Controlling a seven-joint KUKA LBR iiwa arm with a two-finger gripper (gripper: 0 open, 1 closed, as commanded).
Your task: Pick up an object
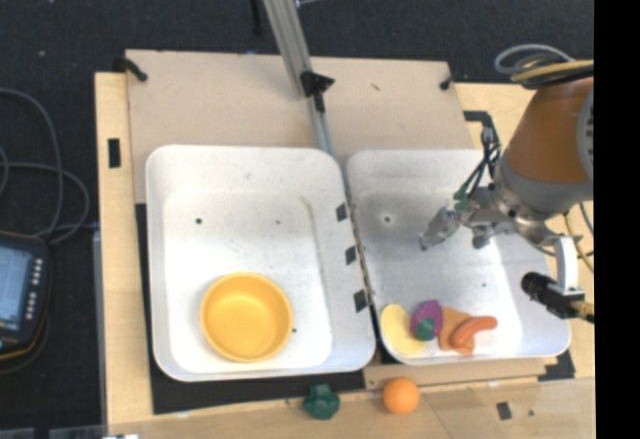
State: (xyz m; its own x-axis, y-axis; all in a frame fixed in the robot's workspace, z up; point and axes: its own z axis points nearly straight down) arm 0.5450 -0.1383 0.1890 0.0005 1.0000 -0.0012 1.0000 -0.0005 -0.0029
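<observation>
Now my fingers (pixel 455 227) hang spread and empty above the right bin (pixel 400 189), and the toys (pixel 440 324) lie lower, in its near corner, the orange one (pixel 470 329) lying sideways.

Two white bins (pixel 250 177). One holds a yellow bowl (pixel 246 316). The other has purple (pixel 428 317), orange (pixel 468 329) and pale yellow (pixel 394 325) toys (lower right). An orange ball (pixel 401 395) and a green thing (pixel 321 402) sit below.

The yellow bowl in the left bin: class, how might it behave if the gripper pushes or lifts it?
The yellow bowl looks like thin, rigid plastic, so probably light. Sitting upright on the flat bin floor, it would likely slide rather than roll. Its smooth, round rim may slip from a pinch.
</observation>
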